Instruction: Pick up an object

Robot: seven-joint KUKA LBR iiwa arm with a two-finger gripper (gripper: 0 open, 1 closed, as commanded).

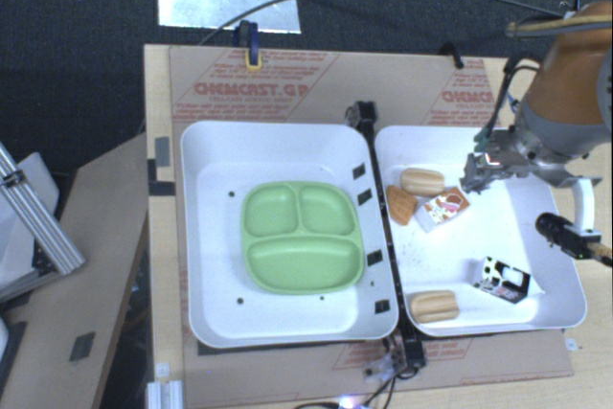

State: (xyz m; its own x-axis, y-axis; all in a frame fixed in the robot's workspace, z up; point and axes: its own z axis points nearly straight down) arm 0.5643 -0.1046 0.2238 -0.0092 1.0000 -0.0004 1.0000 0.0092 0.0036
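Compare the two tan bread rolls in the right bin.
The upper roll lies at the bin's far end, close beside the gripper and an orange piece; the lower roll lies apart at the near edge. Both are tan, oblong and lie crosswise.

Red print reading "CHEMCAST GP" is showing on the brown board (278, 77) lying under the bins, once at the upper left and partly again at the upper right. The small packet's (442, 207) print is too small to read.
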